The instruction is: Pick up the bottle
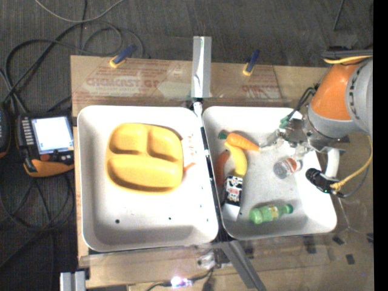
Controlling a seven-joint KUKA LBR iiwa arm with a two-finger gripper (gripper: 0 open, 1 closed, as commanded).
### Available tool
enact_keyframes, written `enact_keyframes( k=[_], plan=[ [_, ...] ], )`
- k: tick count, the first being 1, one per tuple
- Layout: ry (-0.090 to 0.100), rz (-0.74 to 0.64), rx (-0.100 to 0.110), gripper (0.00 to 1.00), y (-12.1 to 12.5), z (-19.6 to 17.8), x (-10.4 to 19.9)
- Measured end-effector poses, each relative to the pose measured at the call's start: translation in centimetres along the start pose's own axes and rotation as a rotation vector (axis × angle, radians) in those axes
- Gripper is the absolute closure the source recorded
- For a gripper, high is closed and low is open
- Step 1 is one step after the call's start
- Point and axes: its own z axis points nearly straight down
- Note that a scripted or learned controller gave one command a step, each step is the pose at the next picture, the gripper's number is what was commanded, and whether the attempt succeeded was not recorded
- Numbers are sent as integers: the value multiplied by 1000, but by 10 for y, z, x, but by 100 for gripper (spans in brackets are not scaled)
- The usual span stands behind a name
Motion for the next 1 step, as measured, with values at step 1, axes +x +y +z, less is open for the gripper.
enact_keyframes(
  k=[1],
  plan=[
    [2, 299, 10, 0, -58, 37, -20]
  ],
)
